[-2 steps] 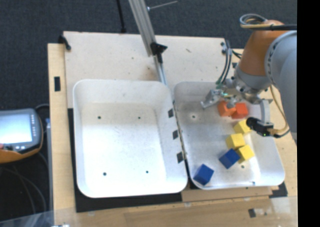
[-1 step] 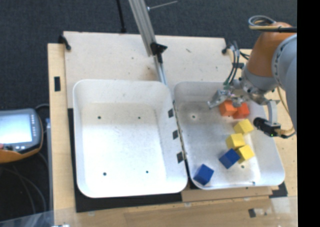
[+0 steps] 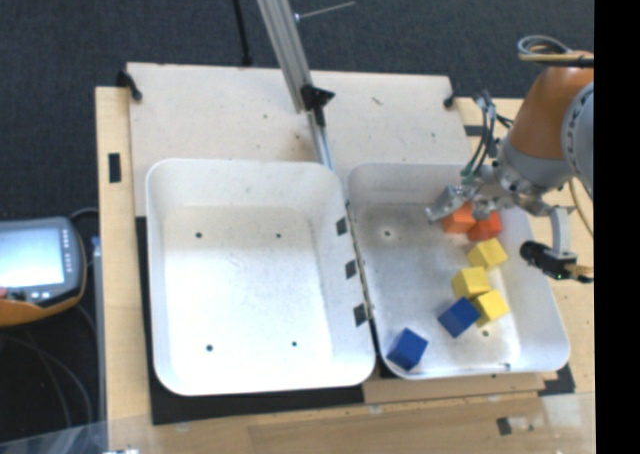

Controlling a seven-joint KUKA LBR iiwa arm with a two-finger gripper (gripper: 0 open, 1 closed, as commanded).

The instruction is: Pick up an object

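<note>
On the pale wooden bench (image 3: 115,272) you have two shallow white plastic bins side by side: the left-hand bin (image 3: 170,192), whose floor shows no blocks, and the right-hand bin (image 3: 385,192), which holds every candidate for the pick. Over that right-hand bin's far right part hangs the grey arm with its orange band (image 3: 548,117), reaching in from the right of the view, and below it the two-finger gripper (image 3: 462,210) sits low over the bin floor. Directly at the gripper lie two small orange blocks (image 3: 472,225), touching or nearly touching each other; the metal of the tool overlaps them, so you cannot tell whether the jaws are released, clenched or grasping one of them. Toward the near edge lie the rest: a yellow cube (image 3: 488,253) just beside the orange pair, two more yellow cubes (image 3: 470,282) and (image 3: 493,304), a dark blue cube (image 3: 458,318) touching them, and a second blue cube (image 3: 407,348) apart near the bin's near-left corner. You are, by my reading, at the grasp step on the orange pair. What comes next calls for a firm closure on a single block and then a straight lift; watch that the neighbouring orange block does not wedge the fingers or get dragged along, and count nothing as held until a block rises with the tool.
</note>
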